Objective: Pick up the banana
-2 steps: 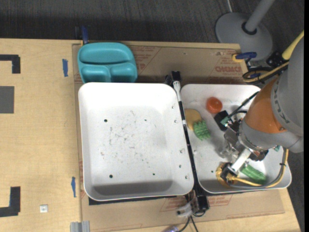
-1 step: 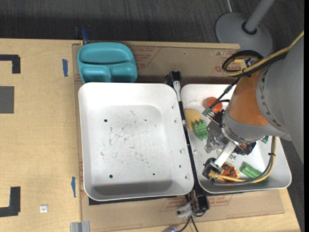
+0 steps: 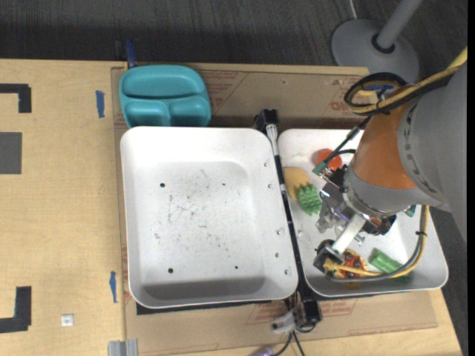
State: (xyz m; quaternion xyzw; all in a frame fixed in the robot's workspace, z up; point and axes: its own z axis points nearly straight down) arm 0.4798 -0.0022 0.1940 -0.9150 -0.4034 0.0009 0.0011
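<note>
The gripper (image 3: 335, 221) hangs low over the right bin (image 3: 430, 277), near that bin's centre and a little toward 7 o'clock; the grey arm with its orange band (image 3: 380, 158) reaches in from 3 o'clock and covers much of the bin's upper right; from this slanted view above, the wrist hardware hides the business end of the tool, so it cannot be told how far open it is; nothing can be seen held in it, and no contact with any object is visible.

The banana (image 3: 296, 176) lies in the right bin at about 10 o'clock from the gripper, close to the bin's left wall and apart from the tool; what shows of it is a short, pale yellow piece; its long axis seems to run roughly from 10 o'clock to 4 o'clock, though the stubby outline makes this uncertain; which end is the stem cannot be told; its 4 o'clock end sits just beside, perhaps touching, a knobbly green toy (image 3: 309, 198).

A red-orange object (image 3: 323, 156) lies at 1 o'clock from the banana, partly under the arm; a green block (image 3: 384, 260) rests toward 5 o'clock in the same bin; the left bin (image 3: 141, 199) shows faint dark scuffs on its floor; a teal tray (image 3: 165, 95) sits on the bench at 12 o'clock from the left bin, touching or nearly touching its rim.
</note>
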